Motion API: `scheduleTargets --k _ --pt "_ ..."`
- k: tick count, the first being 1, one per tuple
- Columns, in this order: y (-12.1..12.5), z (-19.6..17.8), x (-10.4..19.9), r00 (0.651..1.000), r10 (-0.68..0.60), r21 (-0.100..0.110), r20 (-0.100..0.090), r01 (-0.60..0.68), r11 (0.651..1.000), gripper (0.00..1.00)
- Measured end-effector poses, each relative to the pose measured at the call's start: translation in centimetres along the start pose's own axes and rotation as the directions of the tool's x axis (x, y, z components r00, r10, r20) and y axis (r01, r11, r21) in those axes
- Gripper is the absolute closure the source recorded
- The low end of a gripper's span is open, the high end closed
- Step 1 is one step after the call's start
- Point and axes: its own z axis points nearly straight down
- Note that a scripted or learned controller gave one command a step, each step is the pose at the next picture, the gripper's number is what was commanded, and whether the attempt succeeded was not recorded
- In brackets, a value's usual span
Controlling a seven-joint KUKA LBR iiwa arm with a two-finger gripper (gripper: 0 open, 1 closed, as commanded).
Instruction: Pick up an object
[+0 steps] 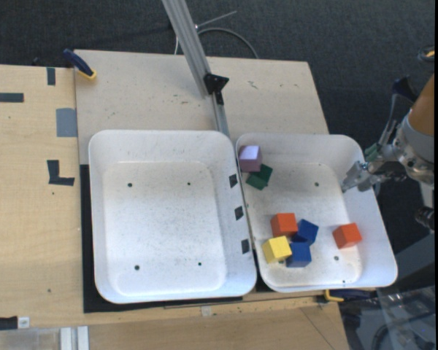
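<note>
Camera view: red cube (347,235) below claw (356,179).

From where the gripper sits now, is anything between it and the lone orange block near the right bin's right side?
Nothing visible. The gripper hangs over the right bin's right edge, and the lone orange block lies apart from the other blocks, with bare bin floor between them. The blue block sits further left, off that path.

Pale wooden bench (29,195) (grey tape patches), dark carpeted floor (314,13), slanting metal pole (186,31)
</note>
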Motion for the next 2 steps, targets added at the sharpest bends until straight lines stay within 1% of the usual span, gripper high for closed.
scheduleTargets --k 1,2 --pt "0.1 -2.6 0.0 1.000 -0.001 0.003 -0.002 0.001 1.000 1.00" --pt "0.4 -3.1 5.3 1.000 -0.006 0.005 -0.004 0.006 1.000 1.00"
